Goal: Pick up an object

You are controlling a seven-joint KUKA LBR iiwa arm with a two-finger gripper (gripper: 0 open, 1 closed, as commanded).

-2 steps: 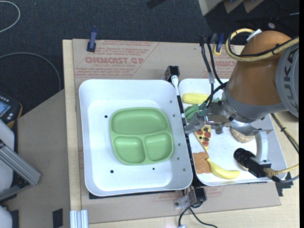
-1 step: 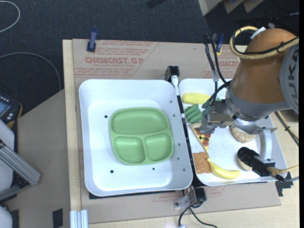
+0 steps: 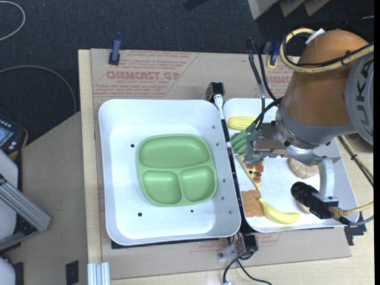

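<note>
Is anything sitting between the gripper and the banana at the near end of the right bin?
Nothing visible blocks it. The gripper hangs above small red pieces; the banana lies nearer the camera, with an orange piece beside it.

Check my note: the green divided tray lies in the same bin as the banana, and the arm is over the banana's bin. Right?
Not quite. The camera view shows the green divided tray in the other bin, beside the one holding the banana. The arm is over the banana's bin, as noted.
</note>
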